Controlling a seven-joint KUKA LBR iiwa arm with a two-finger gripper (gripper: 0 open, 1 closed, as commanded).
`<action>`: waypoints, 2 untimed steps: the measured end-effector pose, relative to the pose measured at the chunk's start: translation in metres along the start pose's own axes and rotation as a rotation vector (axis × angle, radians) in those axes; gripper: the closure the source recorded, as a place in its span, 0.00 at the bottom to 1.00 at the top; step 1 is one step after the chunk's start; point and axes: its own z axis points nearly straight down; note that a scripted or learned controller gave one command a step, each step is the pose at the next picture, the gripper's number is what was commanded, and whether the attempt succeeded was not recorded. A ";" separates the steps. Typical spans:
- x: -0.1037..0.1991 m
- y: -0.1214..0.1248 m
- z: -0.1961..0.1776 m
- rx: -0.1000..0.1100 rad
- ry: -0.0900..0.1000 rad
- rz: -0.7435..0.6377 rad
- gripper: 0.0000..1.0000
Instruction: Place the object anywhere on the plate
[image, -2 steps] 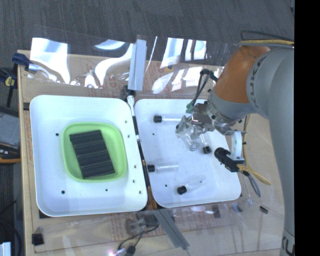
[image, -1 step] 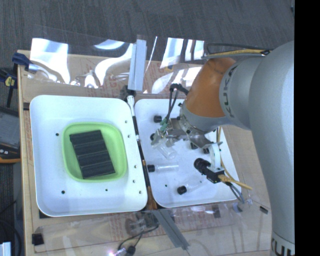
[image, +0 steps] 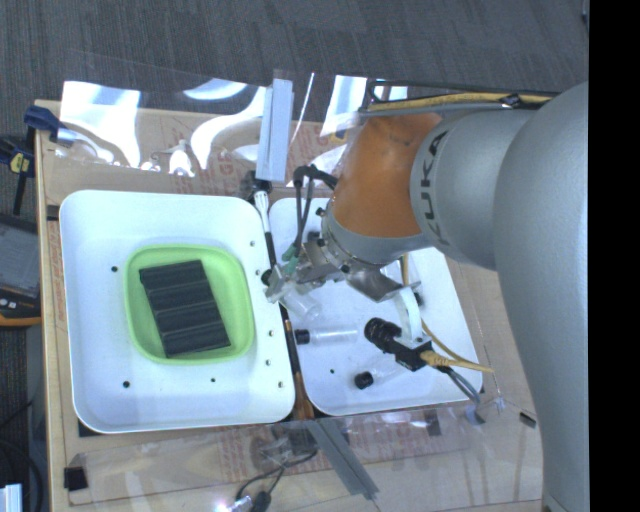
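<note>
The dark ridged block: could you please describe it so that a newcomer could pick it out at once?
Start at the left white bin, the one away from the arm. In its middle sits a lime-green square plate, and the dark ridged block lies on that plate, slightly askew. It is the only large dark rectangle with grooves across it; the other dark bits are small and lie in the right bin.

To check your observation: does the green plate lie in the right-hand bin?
No, the green plate lies in the left bin, bearing a dark ridged block.
</note>
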 end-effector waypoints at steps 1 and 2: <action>0.000 0.000 0.000 0.000 0.000 0.000 0.00; -0.007 0.001 -0.015 -0.002 -0.001 0.009 0.00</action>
